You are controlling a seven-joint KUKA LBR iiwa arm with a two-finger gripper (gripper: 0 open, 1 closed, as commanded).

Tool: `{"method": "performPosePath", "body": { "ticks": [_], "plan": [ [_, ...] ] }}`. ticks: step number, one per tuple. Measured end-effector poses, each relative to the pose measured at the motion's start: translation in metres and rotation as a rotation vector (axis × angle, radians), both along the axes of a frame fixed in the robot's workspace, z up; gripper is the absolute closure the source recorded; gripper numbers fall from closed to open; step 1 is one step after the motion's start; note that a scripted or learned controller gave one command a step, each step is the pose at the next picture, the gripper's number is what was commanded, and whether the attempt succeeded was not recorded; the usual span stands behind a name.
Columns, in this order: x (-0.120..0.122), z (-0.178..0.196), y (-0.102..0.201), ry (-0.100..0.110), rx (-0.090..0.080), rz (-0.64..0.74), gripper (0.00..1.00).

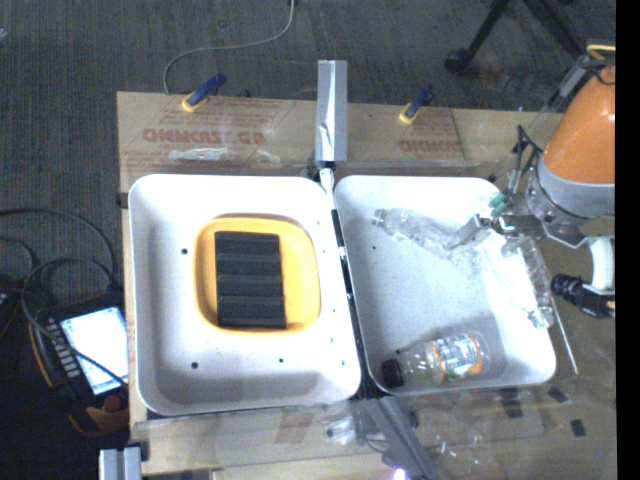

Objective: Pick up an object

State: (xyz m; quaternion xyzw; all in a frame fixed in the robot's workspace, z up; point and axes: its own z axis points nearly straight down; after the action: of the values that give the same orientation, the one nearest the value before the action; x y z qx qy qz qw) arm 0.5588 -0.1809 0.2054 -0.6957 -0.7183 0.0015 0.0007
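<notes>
Leftmost on the bench, the left bin (160,368) carries a yellow tray with a black ribbed insert (255,276), lying flat near the bin's middle, long axis running toward and away from the camera. Across the centre divider, the right bin (365,268) has two transparent items. A crumpled clear plastic bottle (425,230) lies in the upper half, long axis slanting from upper left down toward the right, its right end close beside the gripper (505,223). A second plastic bottle with dark cap and orange label (445,356) rests against the near wall, long axis roughly left-right, cap pointing left. Gripper sits low over the bin's upper right corner, hung from the grey-and-orange arm (580,148); cannot tell how its fingers stand, as glare and clear plastic muddle that spot, and nothing can be confirmed between them. Judgement: the crumpled bottle is the nearer candidate, lying just left of the gripper; the labelled bottle lies well toward the camera and left of it. A grasp across the crumpled bottle's slanted axis would need only a short shift left.
</notes>
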Motion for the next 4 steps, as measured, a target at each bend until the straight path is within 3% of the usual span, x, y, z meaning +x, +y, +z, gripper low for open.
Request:
{"method": "performPosePath", "body": {
  "ticks": [1, 2, 3, 4],
  "plan": [
    [-0.049, -0.01, -0.017, -0.002, 0.002, 0.095, 0.0],
    [-0.069, -0.108, -0.032, -0.011, 0.001, 0.277, 0.0],
    [-0.068, -0.099, -0.031, -0.013, 0.002, 0.278, 1.0],
    [-0.047, 0.001, 0.024, -0.002, 0.001, -0.01, 1.0]
  ]
}}
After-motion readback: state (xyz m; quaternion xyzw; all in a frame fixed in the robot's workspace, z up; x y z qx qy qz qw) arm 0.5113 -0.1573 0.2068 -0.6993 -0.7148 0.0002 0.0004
